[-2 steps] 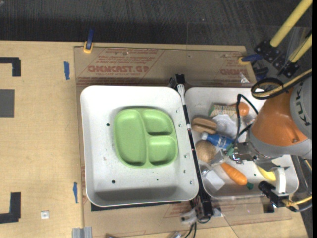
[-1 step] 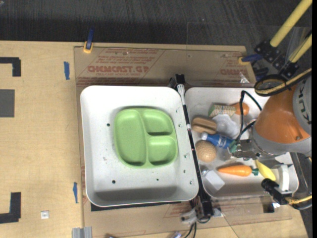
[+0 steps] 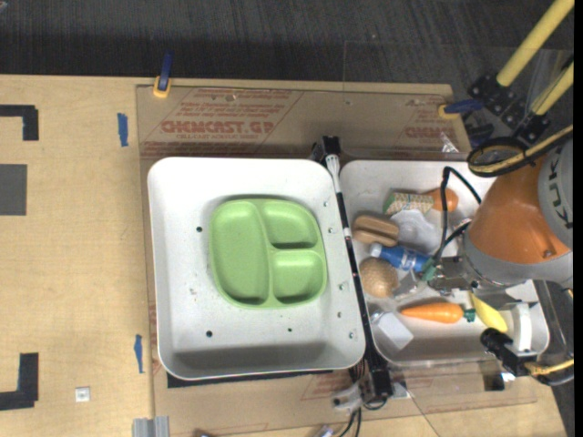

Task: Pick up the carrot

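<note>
Camera view: I see two shallow white bins side by side on the bench.
Carrot: the orange tapered carrot [image 3: 432, 313] with a green stub lies flat in the right white bin [image 3: 412, 173], near its front edge, tip pointing left.
Gripper: my two-finger gripper [image 3: 448, 279] sits just beyond the carrot's right half; whether it touches, I can't tell.
Fingers: too dark and cluttered for me to judge; cannot tell.
Arm: the grey arm with orange band [image 3: 512, 218] reaches in from the right, bent down over the right bin.
Left bin: the left white bin [image 3: 182, 198] holds a green three-compartment plastic plate [image 3: 269, 250].
</note>
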